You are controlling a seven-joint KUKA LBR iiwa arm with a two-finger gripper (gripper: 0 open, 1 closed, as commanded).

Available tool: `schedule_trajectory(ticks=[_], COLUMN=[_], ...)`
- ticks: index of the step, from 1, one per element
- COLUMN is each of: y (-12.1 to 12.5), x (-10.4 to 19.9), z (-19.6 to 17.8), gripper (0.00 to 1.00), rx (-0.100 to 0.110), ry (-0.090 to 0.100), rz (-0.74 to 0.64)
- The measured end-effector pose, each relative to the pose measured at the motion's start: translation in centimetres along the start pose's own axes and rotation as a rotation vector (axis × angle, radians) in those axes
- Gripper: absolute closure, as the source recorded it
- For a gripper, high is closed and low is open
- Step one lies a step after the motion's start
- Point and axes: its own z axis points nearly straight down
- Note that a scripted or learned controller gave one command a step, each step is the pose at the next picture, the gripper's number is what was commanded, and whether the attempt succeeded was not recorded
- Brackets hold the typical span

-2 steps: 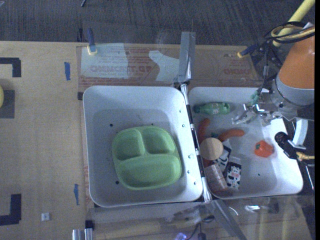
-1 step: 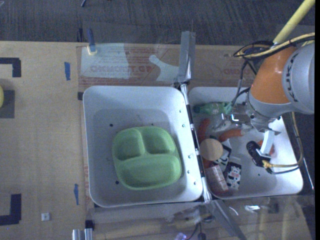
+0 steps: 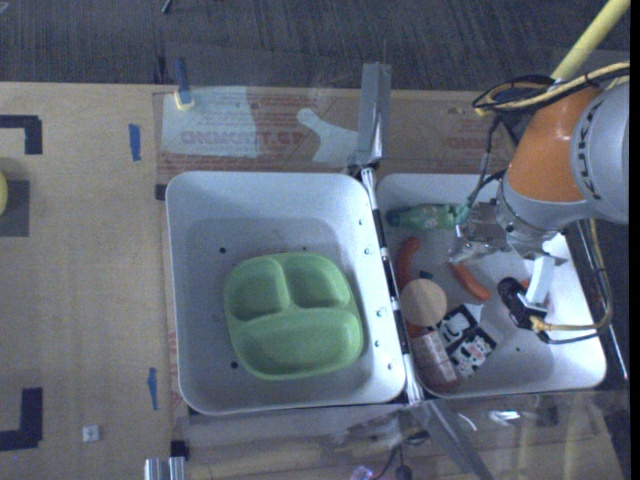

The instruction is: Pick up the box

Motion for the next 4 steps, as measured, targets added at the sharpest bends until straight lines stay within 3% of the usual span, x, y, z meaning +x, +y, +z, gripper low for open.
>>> schedule_trajectory(ticks=[1, 2, 3, 4], y=[-4.9, -3.4, 1.4, 1.5], x=[-1.7, -6.1, 6.8, 14.9], z=[3.0, 0.2, -6.7, -23.6], gripper=[1.0, 1.0, 1.0, 1.0], rx=[0.009, 0.013, 0.015, 0.014], ry=[0.002, -0.002, -0.003, -0.005], rz=[0.407, 0.606, 0.822, 0.993])
